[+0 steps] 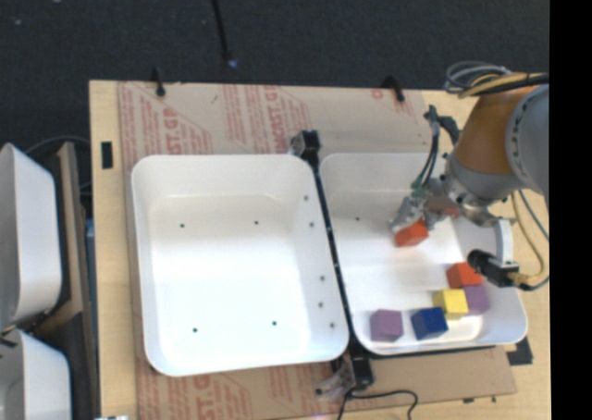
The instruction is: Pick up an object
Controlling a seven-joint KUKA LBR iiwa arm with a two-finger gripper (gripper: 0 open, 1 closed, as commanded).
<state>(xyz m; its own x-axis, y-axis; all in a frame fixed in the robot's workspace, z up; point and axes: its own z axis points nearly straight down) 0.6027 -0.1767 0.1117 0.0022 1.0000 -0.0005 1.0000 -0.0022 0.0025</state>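
Observation:
In the right bin (370,178), an orange-red block (412,234) lies near the middle. My gripper (410,217) sits directly over it and touches or nearly touches its top edge. The arm, with its orange band (486,141), reaches in from the right. Several more blocks cluster in that bin's near right corner: a purple one (387,324), a blue one (428,321), a yellow one (454,302), a lilac one (477,298) and a second orange-red one (462,275).
The left bin (148,224) stands beside the right one, and the two share a dark divider (326,242). Both rest on a cardboard sheet (213,117). A black cable clip (304,142) sits at the top of the divider.

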